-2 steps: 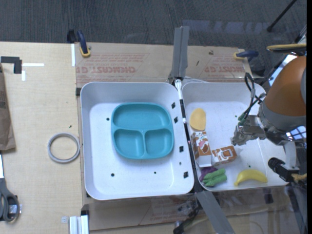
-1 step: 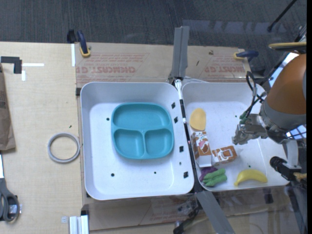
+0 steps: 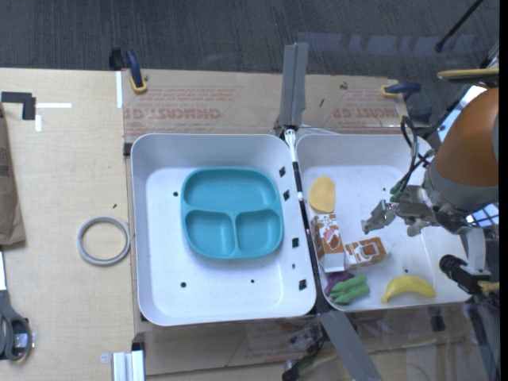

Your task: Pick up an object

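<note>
On the far side of the surface (image 3: 63,173) from the jaws, a grey tape ring (image 3: 104,240) lies flat, well apart from everything. Nearer, the left bin (image 3: 151,292) holds a teal divided plate (image 3: 232,212), still well to the left of the jaws.

In the right bin (image 3: 357,153), against its left wall and left of the jaws, sit a pale yellow round piece (image 3: 322,194) and, just below it, a brown-and-white carton (image 3: 327,235). A second small carton (image 3: 364,252) lies just below and slightly left of the jaws, the closest thing to them. Lower still, a green and purple toy vegetable (image 3: 348,287) rests near the bin's front wall, and a yellow banana (image 3: 409,288) lies below the jaws, a little to their right.

The gripper (image 3: 382,217) hangs over the middle of the right bin, and nothing sits between its tips. Whether the jaws are spread or closed I cannot tell.

Judging from this, the step is the approach to a pick, with the small carton as the likely target. To do it well, the jaws should centre over the carton's short width and descend straight. They need to keep clear of the taller carton beside it, and should close only once the tips straddle both sides.
</note>
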